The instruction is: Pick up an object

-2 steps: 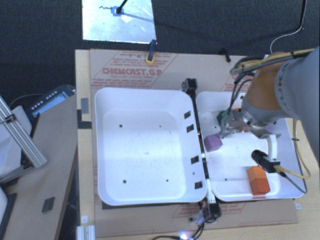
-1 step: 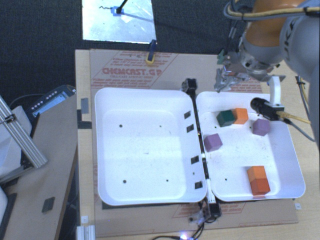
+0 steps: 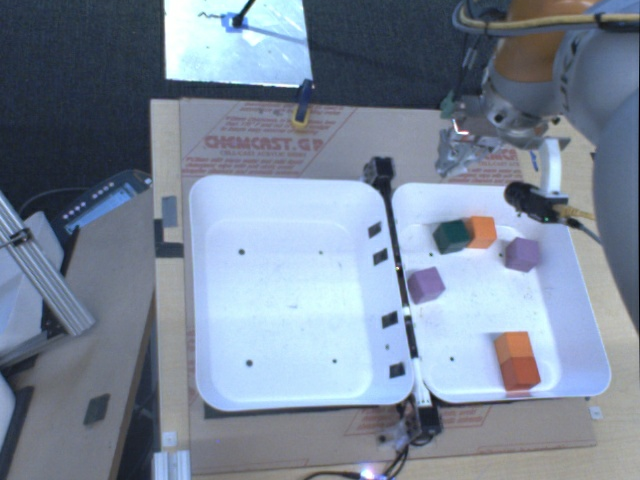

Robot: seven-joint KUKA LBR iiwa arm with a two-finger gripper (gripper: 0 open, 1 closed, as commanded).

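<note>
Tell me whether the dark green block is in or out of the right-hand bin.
In. The dark green block lies on the right white bin's floor, touching a small orange block.

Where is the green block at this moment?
In the camera view, the green block lies in the right bin, near its far edge, touching a small orange block on its right side.

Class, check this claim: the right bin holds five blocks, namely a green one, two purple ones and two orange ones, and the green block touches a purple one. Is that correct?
Not quite. In the camera view the green block touches the small orange block, not a purple one. The count and colours in the right bin are correct.
</note>
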